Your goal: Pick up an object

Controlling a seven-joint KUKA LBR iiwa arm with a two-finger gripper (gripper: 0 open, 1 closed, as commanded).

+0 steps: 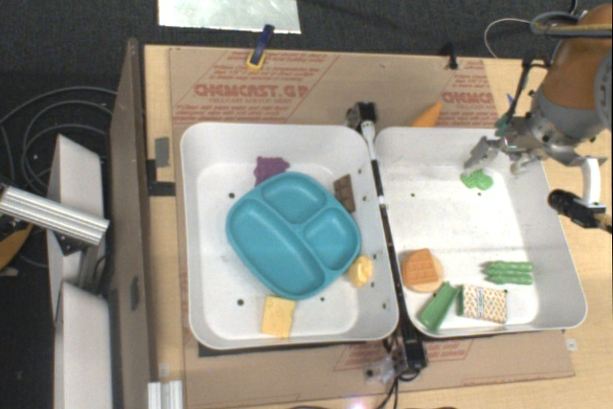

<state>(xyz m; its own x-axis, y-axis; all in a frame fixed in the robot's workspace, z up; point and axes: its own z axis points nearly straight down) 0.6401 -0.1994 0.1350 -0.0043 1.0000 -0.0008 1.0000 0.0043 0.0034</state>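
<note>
Dark carpet surrounds the surface, which carries two shallow white bins side by side. We see the gripper hanging over the upper part of the right bin, its grey fingers spread apart with nothing between them, so we read the jaws as open and empty.

Nearest to it lies a small green object, a rounded lump on the bin floor, just below and slightly left of the fingertips as the camera shows it. Whether the fingertips touch it we cannot tell; it appears just beside them rather than between them. The lump is compact, with only a slight stretch across the picture, so no long axis really dictates the approach.

We judge that the coming move turns on this small offset: the jaws would need to shift a little toward the left bin and the near edge, then descend to straddle the lump. Other items in the right bin sit well apart along its lower edge.
</note>
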